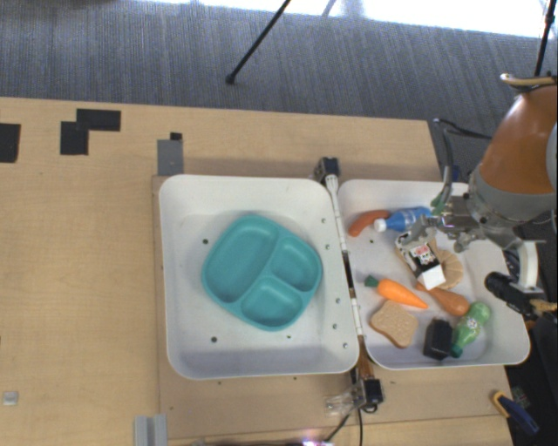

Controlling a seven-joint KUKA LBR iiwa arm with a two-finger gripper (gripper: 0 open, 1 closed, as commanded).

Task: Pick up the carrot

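Approach step: gripper (425, 253) hovers above-right of the carrot (400, 292), finger state unclear; next move shifts down-left over it.

Even, bright overhead light, no hard shadows. Strong blown-out patch on the carpet (418, 10) at the far edge, likely window light. Left bin (174, 261) shows soft grey shading inside its walls; teal plate (261, 272) casts a faint shadow. Mild glare on the arm's orange band (523, 144). Overall slightly soft, low resolution; small items in the right bin (514, 348) lack fine detail.
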